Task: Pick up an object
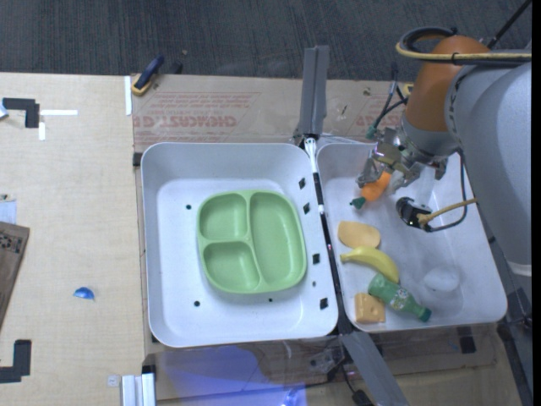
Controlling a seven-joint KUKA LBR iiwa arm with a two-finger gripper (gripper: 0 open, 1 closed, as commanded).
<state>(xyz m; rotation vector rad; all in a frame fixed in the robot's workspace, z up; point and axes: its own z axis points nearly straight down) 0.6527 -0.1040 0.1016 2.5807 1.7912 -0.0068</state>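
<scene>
My gripper point(382, 172) hangs over the back left of the right bin point(473, 252). It is shut on an orange toy carrot point(375, 187), which slants down to the left with its lower tip near the bin floor. A pale yellow slice point(358, 233), a banana point(373, 262), a green bottle point(400, 300) and an orange-yellow wedge point(368, 309) lie toward the front of the same bin. A whitish translucent lump point(441, 279) rests at the right.
The left bin point(169, 227) holds a green divided plate point(252, 241). A grey upright post point(314, 91) stands behind the divider between the bins. The arm fills the upper right corner above the right bin.
</scene>
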